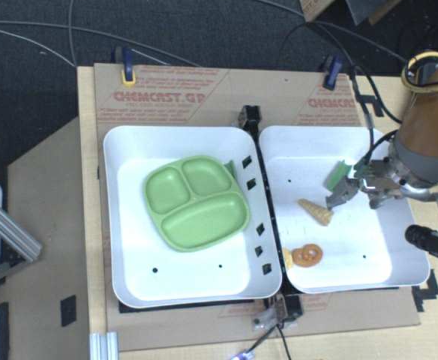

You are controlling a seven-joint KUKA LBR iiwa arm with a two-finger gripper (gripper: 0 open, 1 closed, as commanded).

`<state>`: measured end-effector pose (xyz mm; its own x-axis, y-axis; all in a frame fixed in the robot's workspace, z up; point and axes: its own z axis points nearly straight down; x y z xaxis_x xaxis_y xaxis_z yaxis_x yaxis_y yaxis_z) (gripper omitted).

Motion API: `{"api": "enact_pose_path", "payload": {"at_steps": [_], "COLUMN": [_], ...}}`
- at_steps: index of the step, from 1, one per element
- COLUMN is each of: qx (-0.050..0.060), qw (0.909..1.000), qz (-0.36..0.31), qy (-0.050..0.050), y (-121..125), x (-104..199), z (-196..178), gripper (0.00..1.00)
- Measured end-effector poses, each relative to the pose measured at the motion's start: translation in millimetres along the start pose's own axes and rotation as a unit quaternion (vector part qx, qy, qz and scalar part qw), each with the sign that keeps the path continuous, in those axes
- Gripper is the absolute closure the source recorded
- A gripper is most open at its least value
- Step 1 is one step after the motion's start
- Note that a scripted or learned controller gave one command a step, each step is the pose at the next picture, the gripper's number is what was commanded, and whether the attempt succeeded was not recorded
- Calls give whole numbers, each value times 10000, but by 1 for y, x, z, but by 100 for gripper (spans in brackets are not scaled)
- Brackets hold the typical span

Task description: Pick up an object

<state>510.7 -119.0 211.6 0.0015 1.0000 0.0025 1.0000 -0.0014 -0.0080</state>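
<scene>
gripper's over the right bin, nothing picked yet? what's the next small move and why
Probably a short descent onto the cone-shaped piece. The gripper hangs just above and right of it in the right bin, with nothing visible in its grasp. The pretzel lies farther off, near the front wall, so the cone looks the nearer target.

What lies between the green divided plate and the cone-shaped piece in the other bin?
In the camera view, between the green divided plate and the cone-shaped piece lie the two bins' adjoining rims with black clips, then bare white bin floor.
</scene>
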Motion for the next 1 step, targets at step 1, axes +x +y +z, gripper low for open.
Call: {"api": "enact_pose_path", "payload": {"at_steps": [1], "qx": [-3], "qw": [10000], "qz": [-5], "qy": [4], "y": [-5], "x": [4], "z": [62], "gripper": [0]}}
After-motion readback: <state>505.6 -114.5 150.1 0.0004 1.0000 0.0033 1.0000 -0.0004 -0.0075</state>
